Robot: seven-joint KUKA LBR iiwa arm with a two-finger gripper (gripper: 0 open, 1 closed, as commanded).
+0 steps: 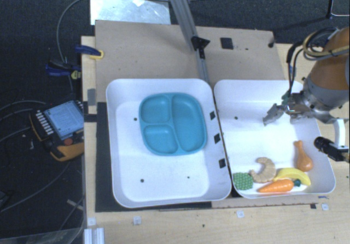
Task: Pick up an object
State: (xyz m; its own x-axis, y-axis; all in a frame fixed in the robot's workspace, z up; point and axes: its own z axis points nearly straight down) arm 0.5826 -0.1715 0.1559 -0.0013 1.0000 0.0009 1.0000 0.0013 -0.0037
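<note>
Hovering over the upper part of the right bin, the gripper carries nothing, and whether its fingers are parted or closed cannot be told. The toy foods — drumstick, croissant, banana, carrot, broccoli — cluster at the bin's near right corner, well apart from it. Likely light, rigid, slick plastic — the drumstick, standing clearest, should be pinched across its narrow shaft.
</note>
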